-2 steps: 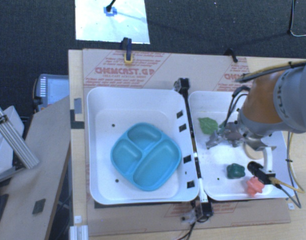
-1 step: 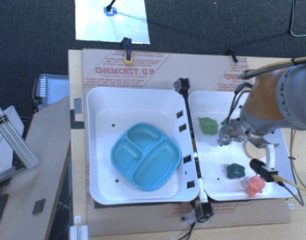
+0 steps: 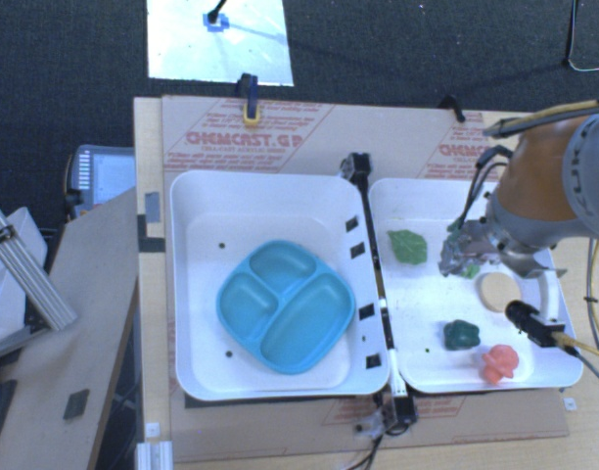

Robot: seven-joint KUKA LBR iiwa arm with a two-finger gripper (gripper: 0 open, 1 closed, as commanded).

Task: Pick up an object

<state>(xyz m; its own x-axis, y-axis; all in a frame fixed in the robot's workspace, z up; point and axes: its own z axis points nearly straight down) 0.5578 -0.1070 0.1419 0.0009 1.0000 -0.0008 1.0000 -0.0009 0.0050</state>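
my tool (image 3: pixel 463 255) down in right bin (image 3: pixel 427 370), just right of light green piece (image 3: pixel 409 246). can't tell if grabbing anything. blue tray (image 3: pixel 285 306) in left bin (image 3: pixel 197 262).

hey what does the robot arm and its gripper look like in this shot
The arm is a rounded grey body with a broad orange band above the wrist. Thin dark and yellowish cables run along its top and down toward the wrist. The gripper is a small grey metallic assembly. A black fitting with a yellow cable sits below it.
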